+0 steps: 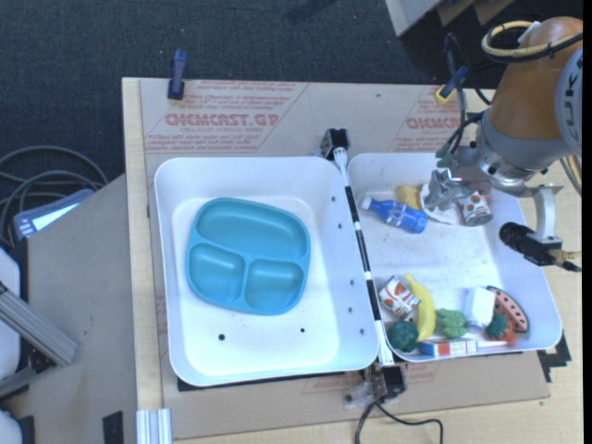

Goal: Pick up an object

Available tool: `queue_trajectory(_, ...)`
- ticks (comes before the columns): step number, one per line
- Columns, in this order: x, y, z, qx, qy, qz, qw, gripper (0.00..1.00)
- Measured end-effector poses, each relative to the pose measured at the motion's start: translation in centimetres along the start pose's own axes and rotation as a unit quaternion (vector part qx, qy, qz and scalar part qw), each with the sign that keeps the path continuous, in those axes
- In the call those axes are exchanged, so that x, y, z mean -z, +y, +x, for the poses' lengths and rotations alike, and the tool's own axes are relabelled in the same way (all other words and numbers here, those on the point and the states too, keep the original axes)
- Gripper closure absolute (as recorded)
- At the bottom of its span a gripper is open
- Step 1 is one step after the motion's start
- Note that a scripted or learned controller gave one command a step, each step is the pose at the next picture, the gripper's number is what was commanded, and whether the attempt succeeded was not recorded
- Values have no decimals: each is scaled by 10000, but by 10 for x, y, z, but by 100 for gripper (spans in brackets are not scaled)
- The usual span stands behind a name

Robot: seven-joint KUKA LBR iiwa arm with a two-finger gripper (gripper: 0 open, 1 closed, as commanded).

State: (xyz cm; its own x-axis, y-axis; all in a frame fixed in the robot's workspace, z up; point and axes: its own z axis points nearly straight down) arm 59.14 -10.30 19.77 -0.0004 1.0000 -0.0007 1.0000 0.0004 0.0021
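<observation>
My gripper (444, 191) hangs low over the far part of the right bin (527, 276), above a small white dish-like piece (440, 211). Just left of it lie a yellow item (408, 195) and a blue bottle (399, 215). A red and white can (475, 208) rests just right of the gripper. No object shows clearly in its grasp.
The right bin's near end holds another can (398, 294), a banana (425, 309), green pieces (450, 322), a white block (481, 303), a watermelon slice (510, 309) and a marker (453, 348). A blue divided plate (248, 255) lies in the left bin (185, 340).
</observation>
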Motion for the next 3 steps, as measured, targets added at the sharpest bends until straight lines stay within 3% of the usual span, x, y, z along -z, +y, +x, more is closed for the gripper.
queue_trajectory(1, 0, 0, 0, -1, 2, 6, 10000, 0)
queue_trajectory(2, -91, -74, -9, -8, 7, 23, 10000, 0)
queue_trajectory(3, -96, -9, 10, 2, 5, 8, 10000, 0)
